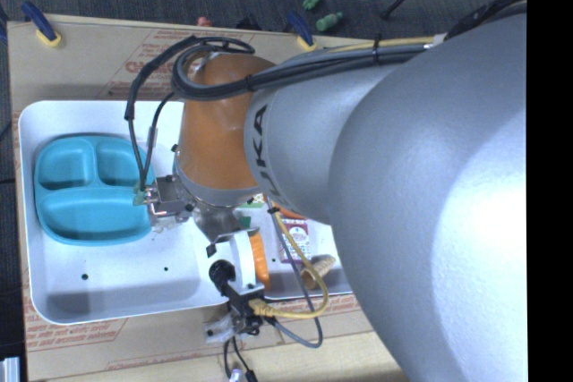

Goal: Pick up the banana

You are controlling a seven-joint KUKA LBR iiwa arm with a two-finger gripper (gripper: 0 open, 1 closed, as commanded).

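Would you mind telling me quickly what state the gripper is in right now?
Gripper: cannot be told from this view.

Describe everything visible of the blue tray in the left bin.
The blue tray looks like turquoise plastic, rounded at the corners, with two small compartments above one long one, all empty. It lies flat, open side up, on the floor of the left white bin, toward its far left corner. The arm overlaps its right edge.

Blue tray [82, 217], seemingly glossy plastic.
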